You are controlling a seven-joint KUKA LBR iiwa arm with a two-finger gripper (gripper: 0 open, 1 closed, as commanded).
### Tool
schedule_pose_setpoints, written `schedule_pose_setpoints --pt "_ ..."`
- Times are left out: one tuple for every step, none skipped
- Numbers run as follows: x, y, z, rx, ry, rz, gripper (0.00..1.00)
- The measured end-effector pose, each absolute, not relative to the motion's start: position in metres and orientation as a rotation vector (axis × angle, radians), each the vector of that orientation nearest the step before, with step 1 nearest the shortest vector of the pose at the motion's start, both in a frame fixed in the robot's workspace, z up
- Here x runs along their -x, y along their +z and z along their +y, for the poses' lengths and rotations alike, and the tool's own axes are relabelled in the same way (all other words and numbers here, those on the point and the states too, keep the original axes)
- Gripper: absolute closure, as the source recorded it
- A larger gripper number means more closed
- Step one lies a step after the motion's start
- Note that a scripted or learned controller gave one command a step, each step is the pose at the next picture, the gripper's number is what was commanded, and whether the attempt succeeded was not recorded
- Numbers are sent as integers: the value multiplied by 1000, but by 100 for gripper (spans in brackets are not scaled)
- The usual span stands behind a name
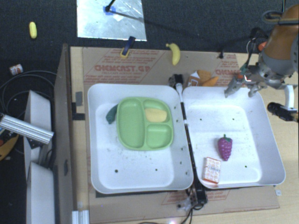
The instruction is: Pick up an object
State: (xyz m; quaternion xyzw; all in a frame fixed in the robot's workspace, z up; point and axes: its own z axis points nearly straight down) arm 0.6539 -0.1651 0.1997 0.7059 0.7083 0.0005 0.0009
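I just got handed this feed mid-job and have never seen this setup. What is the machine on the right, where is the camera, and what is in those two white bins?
The picture comes from one fixed camera above the bench, looking down at a slant. The grey and orange machine at the upper right is a robot arm; its gripper hangs over the far edge of the right bin, with nothing between its fingers.

The right bin holds a purple grape bunch toy and a small orange and white box near the front edge. The left bin holds a green divided plate with a yellow item in one compartment, and a dark green item beside the plate's left rim.

A toy banana lies on the cardboard behind the bins.
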Motion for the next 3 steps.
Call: schedule_pose_setpoints --pt "-585 156 -154 -2226 -5 2226 0" --pt "-546 81 -117 -2224 -1 2225 0" --pt "-517 84 -116 -2223 -1 2223 0"
